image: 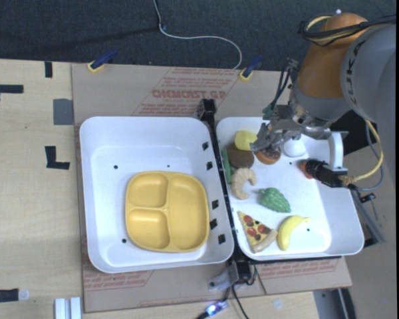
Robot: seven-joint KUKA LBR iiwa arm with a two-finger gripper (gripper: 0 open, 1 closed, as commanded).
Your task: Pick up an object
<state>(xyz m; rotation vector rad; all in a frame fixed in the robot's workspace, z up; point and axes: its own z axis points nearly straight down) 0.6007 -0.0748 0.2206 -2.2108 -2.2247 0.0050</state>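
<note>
A: What lies nearest in the right bin?

B: A pizza slice, a flat wedge with red dots on top, and just right of it a banana, smooth, curved and yellow. Both look like moulded plastic toys.

A: And a little farther back?

B: A green leafy piece with a ridged surface, and to its left a pale tan croissant, lumpy and curled. Farther still, a dark brown rounded piece sits by the left wall, with a yellow lump touching its far side.

A: Where is the gripper?

B: Low over the far part of the right bin, just right of the yellow lump. Under its tip there is a small round orange-brown object, glossy, like a toy doughnut. Whether the tool is open or closed on it, I cannot tell.

A: The left bin?

B: It holds a yellow plate, matte plastic, a rounded square split into three compartments. Both bins are smooth white with rounded corners, on brown cardboard.

A: The arm?

B: Grey, with an orange band, at the far right.
</note>
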